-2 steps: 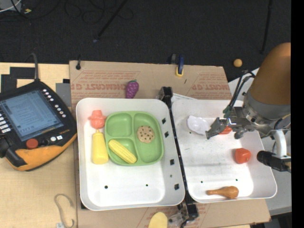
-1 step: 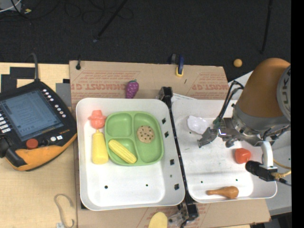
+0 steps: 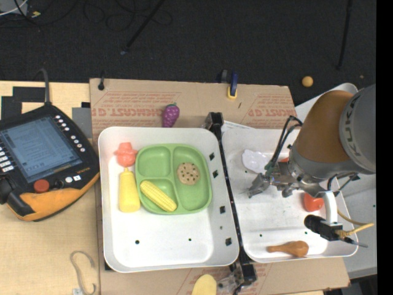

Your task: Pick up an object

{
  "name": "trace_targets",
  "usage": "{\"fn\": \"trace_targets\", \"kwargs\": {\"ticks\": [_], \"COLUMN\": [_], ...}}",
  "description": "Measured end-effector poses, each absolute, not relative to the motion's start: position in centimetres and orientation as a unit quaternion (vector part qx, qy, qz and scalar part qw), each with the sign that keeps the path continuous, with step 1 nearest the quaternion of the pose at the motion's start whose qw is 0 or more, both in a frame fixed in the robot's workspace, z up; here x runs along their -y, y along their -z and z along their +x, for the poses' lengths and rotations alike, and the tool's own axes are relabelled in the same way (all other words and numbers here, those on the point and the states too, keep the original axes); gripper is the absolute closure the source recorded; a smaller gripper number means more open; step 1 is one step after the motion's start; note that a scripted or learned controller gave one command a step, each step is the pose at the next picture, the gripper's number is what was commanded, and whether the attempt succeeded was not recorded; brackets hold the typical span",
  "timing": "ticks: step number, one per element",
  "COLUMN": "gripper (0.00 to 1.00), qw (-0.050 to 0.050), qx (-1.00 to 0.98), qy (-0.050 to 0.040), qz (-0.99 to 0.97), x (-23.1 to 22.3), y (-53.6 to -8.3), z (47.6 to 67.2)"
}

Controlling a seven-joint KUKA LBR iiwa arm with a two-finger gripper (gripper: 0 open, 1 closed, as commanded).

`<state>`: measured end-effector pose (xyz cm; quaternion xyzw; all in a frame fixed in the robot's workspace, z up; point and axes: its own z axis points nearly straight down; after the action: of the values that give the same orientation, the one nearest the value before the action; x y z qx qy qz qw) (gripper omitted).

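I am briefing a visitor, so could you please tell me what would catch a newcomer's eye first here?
The bulky grey and orange arm looms over the right bin. In the left bin, a bright green divided plate holds a cookie and a corn cob.

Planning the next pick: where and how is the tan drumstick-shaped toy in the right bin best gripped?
Grip the tan drumstick-shaped toy across its thick rounded end, which points toward the view's right, coming straight down from above. It lies flat along the right white bin's near wall, so closing across its width probably suits best; the thin end gives little hold.
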<state>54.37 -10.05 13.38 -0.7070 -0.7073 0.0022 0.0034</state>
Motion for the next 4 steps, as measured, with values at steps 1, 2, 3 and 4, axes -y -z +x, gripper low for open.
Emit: {"fn": "trace_targets", "kwargs": {"ticks": [1,2,3,4], "gripper": [0.00,1.00,1.00,1.00], "qw": [0.002,0.002,-0.001,-0.001], "qx": [0.707,0.704,0.705,0.704], "qy": [-0.0010,-0.0006,0.0007,0.0007], "qz": [-0.707,-0.710,-0.710,-0.711], "x": [9.8,10.1,10.5,11.8], "y": [-8.5,-9.7,-15.7,-20.7], "z": [54.3,54.3,53.7,53.5]}}
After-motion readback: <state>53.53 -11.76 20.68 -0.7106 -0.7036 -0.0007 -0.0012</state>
